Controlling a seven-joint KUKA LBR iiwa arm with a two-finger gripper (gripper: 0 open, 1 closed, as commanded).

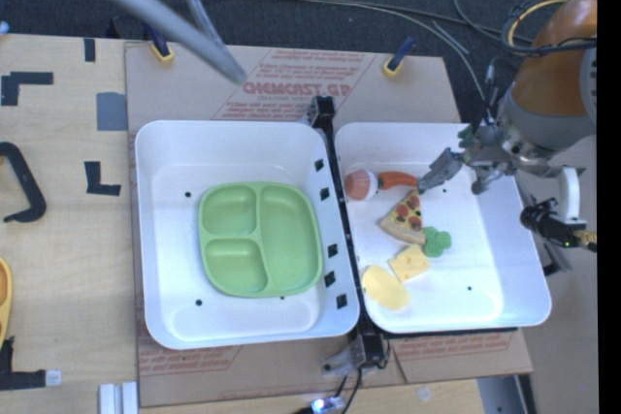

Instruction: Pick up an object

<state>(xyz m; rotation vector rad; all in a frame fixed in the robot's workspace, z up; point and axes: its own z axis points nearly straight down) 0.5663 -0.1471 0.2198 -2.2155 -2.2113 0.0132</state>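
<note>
You have two white bins side by side on the worktop (58, 208). The left bin (165, 150) holds a green divided plate (260, 239) lying flat near its middle. The right bin (505, 286) holds the small toy foods, gathered toward its left half.

Look there for the hand (439, 172): it reaches in from the right, low over the upper part of the right bin, with the grey arm (543, 126) and its orange band (572, 24) behind it at the bin's right rim. Its dark fingers (434, 174) point left and down. You cannot tell from this view how far apart they stand, and nothing shows between them.

Just beside the fingertips, to their left, lies an orange-red sausage-like piece (396, 178), and left of that a round pinkish piece (360, 185) close to the divider between the bins. Below the hand sits a pizza slice (405, 218), with a green broccoli-like piece (437, 242) touching its lower right. Further down you see a yellow cheese wedge (408, 263) and a pale yellow round piece (385, 288) near the bin's lower left corner.
</note>
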